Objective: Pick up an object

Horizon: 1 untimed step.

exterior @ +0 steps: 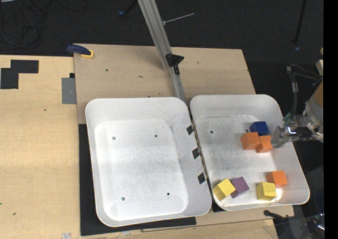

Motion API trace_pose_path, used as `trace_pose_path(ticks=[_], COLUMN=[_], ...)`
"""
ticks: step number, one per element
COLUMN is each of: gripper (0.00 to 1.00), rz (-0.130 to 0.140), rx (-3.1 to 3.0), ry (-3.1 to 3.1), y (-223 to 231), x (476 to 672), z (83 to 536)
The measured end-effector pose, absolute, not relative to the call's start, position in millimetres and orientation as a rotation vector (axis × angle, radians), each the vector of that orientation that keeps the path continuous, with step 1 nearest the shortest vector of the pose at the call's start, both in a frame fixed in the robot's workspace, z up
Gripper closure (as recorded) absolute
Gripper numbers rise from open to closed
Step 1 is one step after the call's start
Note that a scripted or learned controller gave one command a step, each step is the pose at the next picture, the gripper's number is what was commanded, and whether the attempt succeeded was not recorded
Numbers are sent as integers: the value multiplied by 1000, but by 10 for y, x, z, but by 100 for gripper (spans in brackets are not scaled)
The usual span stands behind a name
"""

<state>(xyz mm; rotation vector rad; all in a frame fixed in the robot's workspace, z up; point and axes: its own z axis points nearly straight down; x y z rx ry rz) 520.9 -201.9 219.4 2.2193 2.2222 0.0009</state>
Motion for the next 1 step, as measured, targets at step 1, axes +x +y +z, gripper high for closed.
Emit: trace_pose_path(ticks=[1], gripper=[100], rz=[2], rx=[2218], ry=[2228], y=[-1590], x=[5527], z=[2219])
